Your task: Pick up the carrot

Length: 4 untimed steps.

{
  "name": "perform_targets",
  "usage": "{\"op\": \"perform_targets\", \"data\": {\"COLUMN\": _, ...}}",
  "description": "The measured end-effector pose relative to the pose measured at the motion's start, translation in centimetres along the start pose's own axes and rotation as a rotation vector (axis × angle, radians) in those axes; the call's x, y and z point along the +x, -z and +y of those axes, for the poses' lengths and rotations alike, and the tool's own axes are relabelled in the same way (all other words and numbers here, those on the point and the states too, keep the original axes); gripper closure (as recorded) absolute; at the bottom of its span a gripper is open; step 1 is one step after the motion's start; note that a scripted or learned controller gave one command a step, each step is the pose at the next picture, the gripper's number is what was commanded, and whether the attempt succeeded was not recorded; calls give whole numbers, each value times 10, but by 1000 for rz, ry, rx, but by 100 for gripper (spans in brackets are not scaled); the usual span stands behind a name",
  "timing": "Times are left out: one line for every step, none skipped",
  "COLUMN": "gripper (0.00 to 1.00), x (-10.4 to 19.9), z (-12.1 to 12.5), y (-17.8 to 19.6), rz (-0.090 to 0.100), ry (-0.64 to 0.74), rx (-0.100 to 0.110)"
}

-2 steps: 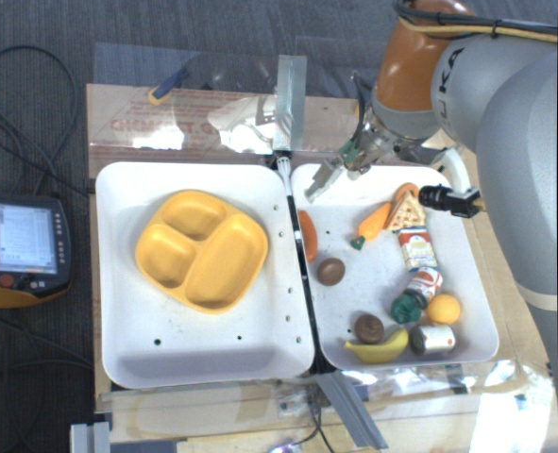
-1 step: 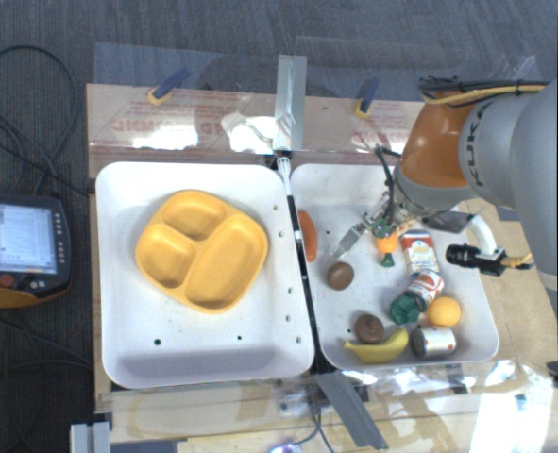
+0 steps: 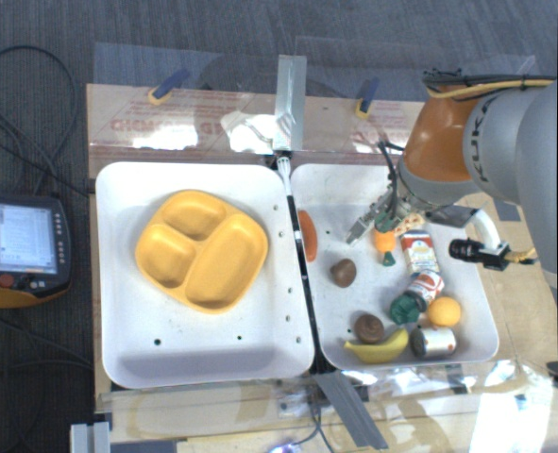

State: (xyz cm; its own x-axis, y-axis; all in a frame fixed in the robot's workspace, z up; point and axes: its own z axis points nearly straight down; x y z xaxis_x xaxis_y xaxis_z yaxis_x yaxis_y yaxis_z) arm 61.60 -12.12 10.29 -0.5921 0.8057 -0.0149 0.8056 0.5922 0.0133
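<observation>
Our claw [image 3: 378, 223] hangs with fingers spread and nothing between them, the carrot [image 3: 307, 234] lying to its left against the right bin's [image 3: 330, 182] left wall, so we should approach from the free side, past one banana [image 3: 378, 348] and two brown balls [image 3: 343, 272].

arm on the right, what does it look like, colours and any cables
The arm is a thick, rounded grey body with a glossy orange band above the wrist. A dark cable loops along its top edge. The gripper below is small, metallic and thin-fingered.
</observation>
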Motion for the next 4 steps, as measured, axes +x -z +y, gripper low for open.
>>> {"op": "perform_targets", "data": {"gripper": 100, "x": 9, "z": 60, "y": 83, "rz": 9, "ry": -257, "rx": 12}}
{"op": "perform_targets", "data": {"gripper": 0, "x": 9, "z": 58, "y": 80, "rz": 10, "ry": -259, "rx": 16}}
{"op": "perform_targets", "data": {"gripper": 0, "x": -18, "z": 6, "y": -10, "rz": 12, "ry": -185, "rx": 14}}
{"op": "perform_targets", "data": {"gripper": 0, "x": -22, "z": -69, "y": -12, "rz": 3, "ry": -238, "rx": 7}}
